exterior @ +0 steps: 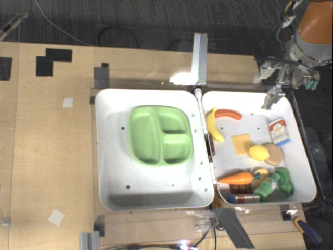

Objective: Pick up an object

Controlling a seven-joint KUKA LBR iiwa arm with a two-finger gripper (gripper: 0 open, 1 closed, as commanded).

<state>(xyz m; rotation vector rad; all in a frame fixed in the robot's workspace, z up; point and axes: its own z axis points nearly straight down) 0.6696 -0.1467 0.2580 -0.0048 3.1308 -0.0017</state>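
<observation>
Your gripper [271,99] hangs at the far right corner of the right bin [304,139], beyond the carton [279,131]; jaw state cannot be told.

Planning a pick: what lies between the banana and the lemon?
In the camera view, a yellow cheese slice lies between the banana and the lemon.
</observation>
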